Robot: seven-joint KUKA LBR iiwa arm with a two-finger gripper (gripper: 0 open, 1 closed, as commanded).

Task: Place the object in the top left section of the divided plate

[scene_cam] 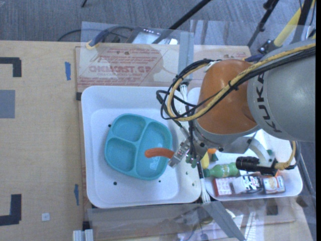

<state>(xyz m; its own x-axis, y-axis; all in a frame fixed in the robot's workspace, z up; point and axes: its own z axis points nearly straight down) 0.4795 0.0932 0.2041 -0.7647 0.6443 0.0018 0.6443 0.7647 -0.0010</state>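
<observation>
I see the object (158,152) as a slim orange stick, slightly curved, carrot-like, lying across the right side of the teal divided plate (123,149), its right end at the plate's rim. The plate sits in the left white bin (95,134) on the desk. The gripper (180,153) is at that right end; I cannot tell whether its jaws are open or closed. The right bin (293,182) holds a green bottle (223,170) and small packets (248,185).

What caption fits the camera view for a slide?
KUKA arm's pincer beside orange object lying on teal divided plate in left bin.
</observation>
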